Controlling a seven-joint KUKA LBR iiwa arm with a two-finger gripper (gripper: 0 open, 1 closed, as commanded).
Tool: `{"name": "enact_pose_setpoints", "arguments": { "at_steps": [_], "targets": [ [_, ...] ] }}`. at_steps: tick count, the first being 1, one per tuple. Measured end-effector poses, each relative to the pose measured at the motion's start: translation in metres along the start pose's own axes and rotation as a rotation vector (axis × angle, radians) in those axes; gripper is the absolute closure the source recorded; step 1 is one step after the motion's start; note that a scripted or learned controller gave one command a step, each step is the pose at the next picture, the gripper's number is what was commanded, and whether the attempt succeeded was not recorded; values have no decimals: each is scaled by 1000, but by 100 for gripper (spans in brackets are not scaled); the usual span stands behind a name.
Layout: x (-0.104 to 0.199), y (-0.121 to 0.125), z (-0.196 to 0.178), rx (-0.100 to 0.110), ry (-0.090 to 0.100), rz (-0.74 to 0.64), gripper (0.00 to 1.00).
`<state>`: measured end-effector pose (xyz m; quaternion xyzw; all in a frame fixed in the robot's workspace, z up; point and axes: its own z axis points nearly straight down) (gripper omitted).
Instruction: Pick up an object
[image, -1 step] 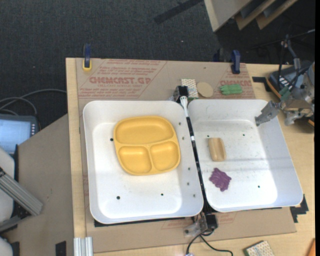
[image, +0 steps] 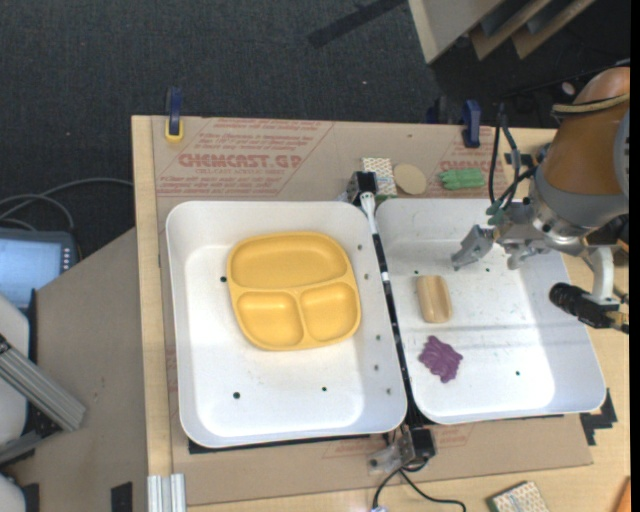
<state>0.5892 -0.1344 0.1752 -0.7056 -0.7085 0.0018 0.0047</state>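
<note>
On the far left, well away from the jaws, a yellow plastic plate with three compartments (image: 294, 288) lies in the middle of the left shallow white bin (image: 200, 380). Behind this bin, the brown cardboard sheet (image: 150, 300) that covers the bench carries red printed writing; one can read "CHEMCAST" and after it letters like "G.P", and the smaller lines are too small to read. A blue clamp (image: 175, 112) holds the board at its back left edge.

Between the two bins, at the back, stand a small black and white part (image: 365, 185), a round beige disc (image: 409, 179) and a green object (image: 461, 179); all three are behind the jaws and to their left.

In the right shallow white bin (image: 560, 390) a short tan wooden block (image: 433, 298) lies in front of the jaws and slightly to their left, apart from them. A small purple crumpled object (image: 440, 357) lies further to the front, near the block but not touching it.

The two-finger gripper (image: 492, 248) hangs over the back part of the right bin. Its jaws are spread apart and nothing is between them. Above it is the grey arm with its orange band (image: 590, 130).
</note>
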Motion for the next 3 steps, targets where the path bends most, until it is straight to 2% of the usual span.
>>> {"name": "enact_pose_setpoints", "arguments": {
  "at_steps": [1,2,3],
  "targets": [
    [38,6,96,-3,-1,0,0],
    [35,7,80,-12,-5,5,100],
    [103,1,-14,-15,-3,-1,100]
  ]
}}
